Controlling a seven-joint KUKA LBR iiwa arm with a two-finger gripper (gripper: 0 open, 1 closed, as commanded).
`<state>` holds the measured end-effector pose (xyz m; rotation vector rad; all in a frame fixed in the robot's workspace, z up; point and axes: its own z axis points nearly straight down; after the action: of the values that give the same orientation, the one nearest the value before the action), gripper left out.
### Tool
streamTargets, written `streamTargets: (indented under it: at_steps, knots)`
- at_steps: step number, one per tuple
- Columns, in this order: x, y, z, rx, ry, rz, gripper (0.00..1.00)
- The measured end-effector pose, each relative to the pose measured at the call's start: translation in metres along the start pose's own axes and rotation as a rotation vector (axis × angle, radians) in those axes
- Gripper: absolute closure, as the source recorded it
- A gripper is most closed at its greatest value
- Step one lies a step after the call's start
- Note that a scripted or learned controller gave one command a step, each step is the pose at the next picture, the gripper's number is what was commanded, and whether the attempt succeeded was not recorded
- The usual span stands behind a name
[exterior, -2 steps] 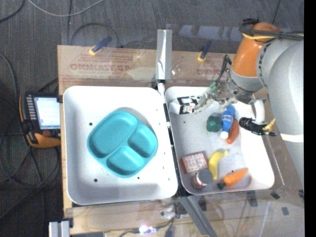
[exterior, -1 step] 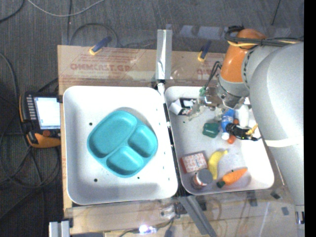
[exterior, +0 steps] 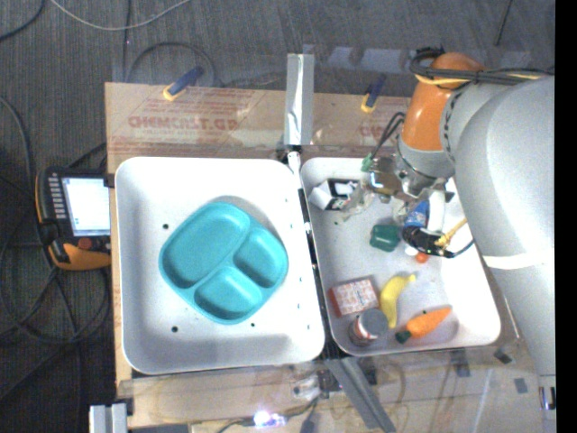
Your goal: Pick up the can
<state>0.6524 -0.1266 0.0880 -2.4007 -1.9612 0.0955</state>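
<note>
The can (exterior: 365,327) is a small copper-coloured cylinder standing at the front edge of the right bin (exterior: 475,332), between a red box and a carrot. My gripper (exterior: 382,184) hangs over the back of that same bin, below the orange wrist band (exterior: 427,121). It is well away from the can, near a white and black object (exterior: 335,193). Nothing can be seen held in it.
The right bin also holds a green block (exterior: 386,236), a blue item (exterior: 416,215), a banana (exterior: 397,298), a carrot (exterior: 425,323) and a red box (exterior: 353,295). A teal divided plate (exterior: 225,260) lies in the left bin (exterior: 144,332). The grey arm covers the right side.
</note>
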Motion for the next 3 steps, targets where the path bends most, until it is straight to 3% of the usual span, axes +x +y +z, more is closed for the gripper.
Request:
streamTargets:
  at_steps: [1,2,3]
  knots:
    - [0.009,-0.007,0.000,0.038,0.006,0.294,0.00]
    - [0.012,-0.009,0.001,0.042,0.003,0.352,0.00]
    - [0.023,-0.006,-0.009,0.029,0.017,0.348,1.00]
